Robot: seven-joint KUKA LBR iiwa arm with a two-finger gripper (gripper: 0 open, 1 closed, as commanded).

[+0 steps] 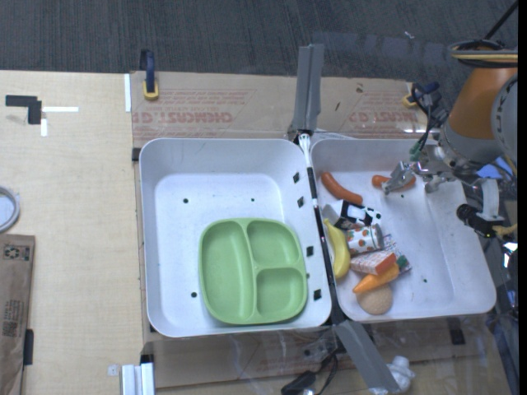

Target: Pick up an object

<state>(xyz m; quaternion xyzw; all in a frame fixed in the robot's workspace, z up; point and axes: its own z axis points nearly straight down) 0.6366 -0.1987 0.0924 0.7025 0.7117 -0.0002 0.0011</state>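
The grey arm with its orange band (482, 97) reaches in from the right, over the back of the right bin (445, 253). Its gripper (417, 177) hangs low above the bin floor, just right of a small orange piece (381, 181) and close to it. A red sausage (340, 188) lies to the left of that piece. Toward the bin's left front lies a cluster: a black-and-white item (360, 214), a yellow banana (338, 250), a small printed can (363, 239), an orange-and-white carton (375, 262), a carrot (377, 281) and a tan round item (375, 302).
The left bin (169, 220) holds a green divided plate (253, 270). A grey divider post (310, 89) rises between the bins at the back. Bare white floor shows at the right bin's right front. Cardboard and a blue-handled clamp (148, 72) lie behind the bins.
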